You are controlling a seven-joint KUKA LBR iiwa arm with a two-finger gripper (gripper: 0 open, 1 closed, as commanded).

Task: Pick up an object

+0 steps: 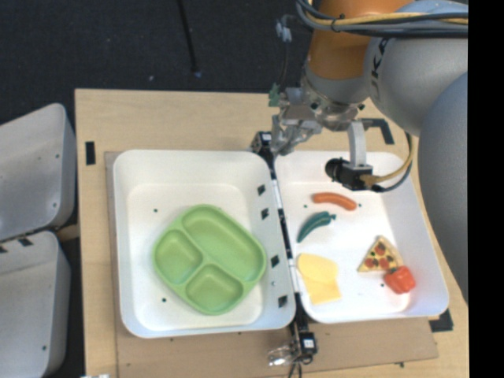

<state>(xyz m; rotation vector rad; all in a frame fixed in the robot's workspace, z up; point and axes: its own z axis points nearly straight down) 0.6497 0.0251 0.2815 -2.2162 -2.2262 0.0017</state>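
The right bin point(417, 235) holds the loose things that could be picked up. A hot dog point(334, 201) lies near its middle, reddish-orange and lying almost level. Just below and left of it is a green pepper point(316, 224), dark and curved, tilted toward the wall between the bins. Toward the near edge rests a block of yellow cheese point(319, 278), close to that same wall. To its right sits a pizza slice point(379, 255), and a small red tomato point(400, 279) touches or nearly touches the slice's lower right corner.

The left bin point(130, 211) carries a green divided plate point(209, 259) with three compartments, lying flat and turned at an angle.

The gripper point(293, 128) hangs over the far end of the wall between the two bins, near the far left corner of the right bin. It is well apart from every one of the food items and nothing shows in its grasp. Its metal parts blur together against the bin rim, so whether it is spread or closed cannot be told. Above it rises the arm point(409, 61), grey with its orange band, coming in from the right. A black block on a cable point(350, 173) sits over the far part of the right bin, just beyond the hot dog.

Both bins rest on a wooden bench point(94, 116).
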